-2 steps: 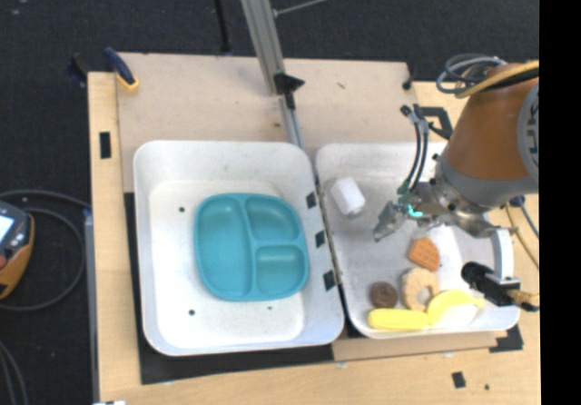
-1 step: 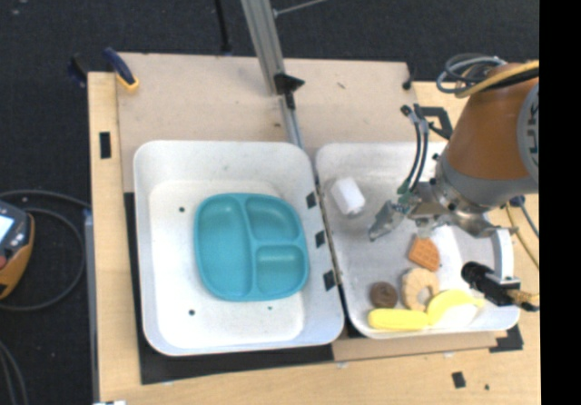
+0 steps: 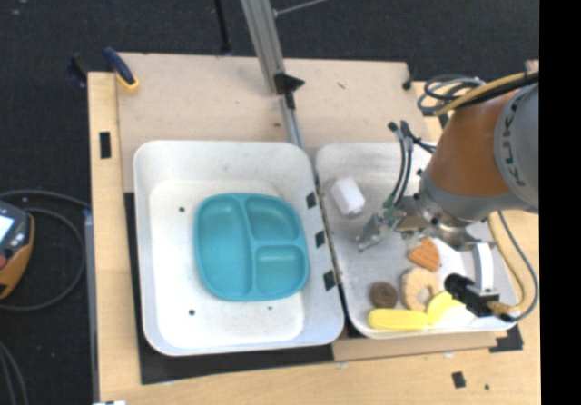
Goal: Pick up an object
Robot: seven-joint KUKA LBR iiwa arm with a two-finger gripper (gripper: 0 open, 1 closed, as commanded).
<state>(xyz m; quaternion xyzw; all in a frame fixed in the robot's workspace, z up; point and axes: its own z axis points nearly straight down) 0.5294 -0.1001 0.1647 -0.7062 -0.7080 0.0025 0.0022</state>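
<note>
I have the claw [image 3: 370, 235] low inside the right bin [image 3: 363, 158], its thin fingers splayed a little and nothing between them. The nearest candidate, I judge, is the white cylinder [image 3: 347, 195], just up and to the left of the claw, its long axis running slantwise toward the claw. Below and to the right of the claw lie the orange wedge [image 3: 424, 255], the tan ring [image 3: 418, 285], the brown round piece [image 3: 383, 293] and the yellow banana shape [image 3: 399, 319], whose length runs across the bin's near edge. The teal divided plate [image 3: 251, 244] sits well to the claw's left, in the other bin [image 3: 163, 212] on the worktop [image 3: 200, 94].
</note>
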